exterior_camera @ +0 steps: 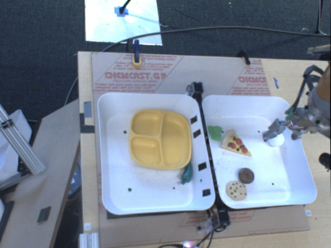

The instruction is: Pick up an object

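Right at the tips of the fingers (271, 133), inside the right white bin (300, 190), lies a small white ball (277, 140). It touches or nearly touches the grey fingertip, but the angle does not settle whether the fingers are open or closed, nor whether the ball sits between them. The arm (316, 110) comes in over that bin's right rim, behind the fingers.

A little way left of the fingers, a toy pizza slice (236, 143) lies flat with its point aimed back toward them. Just beyond it, farther from the fingers, a green leafy toy (214, 133) rests against the bin's left wall. Toward the bin's front edge, below and left of the fingers, a dark brown round cookie (246, 175) sits just beside a pale chocolate-chip cookie (236, 190).

Well apart from the fingers, across the divide between the bins, the left white bin (116, 190) holds a yellow divided plate (160, 139) with three compartments. A small teal object (186, 174) lies at the plate's edge on the side toward the fingers.

Both bins rest on a sheet with red CHEMCAST lettering (135, 76) on the worktop (57, 138). Farthest from the fingers, a blue and yellow clamp (136, 53) grips the sheet's back edge.
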